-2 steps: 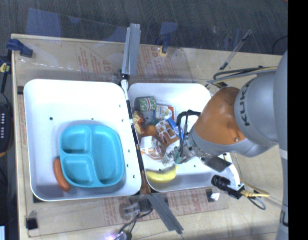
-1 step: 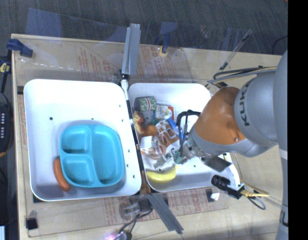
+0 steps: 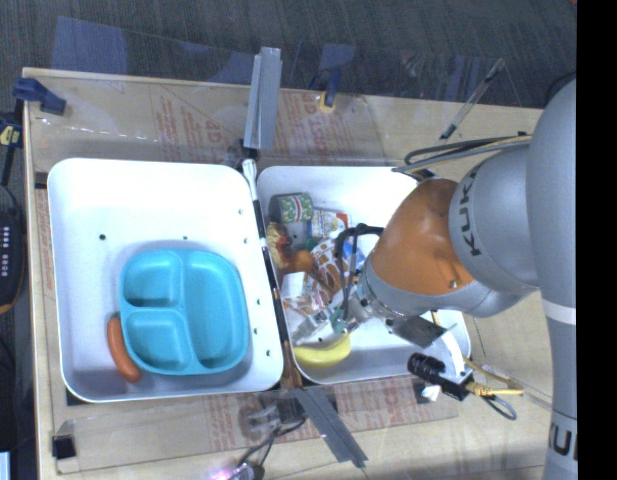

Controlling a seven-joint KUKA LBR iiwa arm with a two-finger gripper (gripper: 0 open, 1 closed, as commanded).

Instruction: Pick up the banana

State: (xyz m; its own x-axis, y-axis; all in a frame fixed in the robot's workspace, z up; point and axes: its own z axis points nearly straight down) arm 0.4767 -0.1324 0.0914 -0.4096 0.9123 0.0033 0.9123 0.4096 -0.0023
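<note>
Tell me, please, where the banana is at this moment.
The banana lies in the right bin, near its front edge and left wall, just below the pile of packets, with the tool right above it.

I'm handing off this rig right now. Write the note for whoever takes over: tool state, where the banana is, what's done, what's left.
Tool: low in the right bin, among the clutter, just above the banana; the wrist hides its grip, so open or shut cannot be told.
Banana: lying at the front of the right bin, near the wall shared with the left bin.
Other items: blue divided tray and a hot dog in the left bin; a can and mixed packets in the right.
Done: arm is over the banana.
Left: confirm a grasp, then lift the banana.
</note>
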